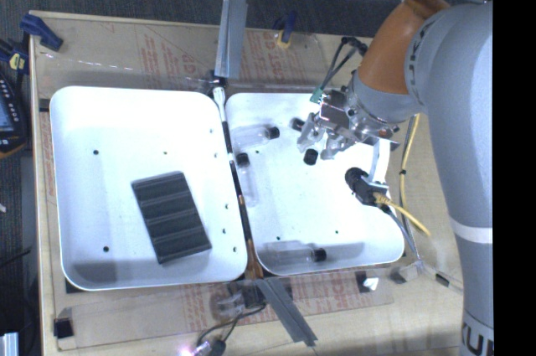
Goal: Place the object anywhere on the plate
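The dark grey ridged plate [172, 216] lies slanted in the left bin [84, 120], near its front. Three clear, tube-like objects with black ends lie in the right bin [368, 241]: one [258, 133] at the back left, one [243, 170] against the left wall, one [297, 252] along the front wall. My gripper [303, 140] hangs over the back middle of the right bin, just right of the back-left tube. Its two black-tipped fingers stand apart with nothing between them.
A metal divider [230, 170] runs between the two bins. The grey arm with its orange band [394, 53] covers the right bin's right side, and a black plug with a yellow cable [368, 188] hangs below the wrist. Clamps sit on the bench's back edge.
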`<state>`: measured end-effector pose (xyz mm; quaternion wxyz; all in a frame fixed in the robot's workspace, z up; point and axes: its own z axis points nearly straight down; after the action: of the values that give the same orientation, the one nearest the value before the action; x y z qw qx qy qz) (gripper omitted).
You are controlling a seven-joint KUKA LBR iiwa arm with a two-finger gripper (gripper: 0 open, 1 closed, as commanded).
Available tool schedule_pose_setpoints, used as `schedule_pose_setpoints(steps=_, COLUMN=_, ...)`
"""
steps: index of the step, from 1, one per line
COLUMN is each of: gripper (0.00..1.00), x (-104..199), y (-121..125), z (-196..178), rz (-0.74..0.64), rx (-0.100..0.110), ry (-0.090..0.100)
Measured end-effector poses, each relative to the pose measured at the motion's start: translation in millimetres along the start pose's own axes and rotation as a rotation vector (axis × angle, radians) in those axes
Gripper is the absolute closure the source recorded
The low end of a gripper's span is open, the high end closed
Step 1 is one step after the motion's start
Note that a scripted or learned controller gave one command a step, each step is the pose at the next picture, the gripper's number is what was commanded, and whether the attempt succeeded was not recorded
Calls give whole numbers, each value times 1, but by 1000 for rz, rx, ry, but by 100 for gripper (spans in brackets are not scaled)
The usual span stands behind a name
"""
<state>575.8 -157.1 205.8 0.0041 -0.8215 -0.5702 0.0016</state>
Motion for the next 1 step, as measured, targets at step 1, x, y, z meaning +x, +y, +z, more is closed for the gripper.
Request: schedule_pose_setpoints(steps=1, gripper=100, x=80, y=55, z=91, rz=-206, rx=-27, ry=-2)
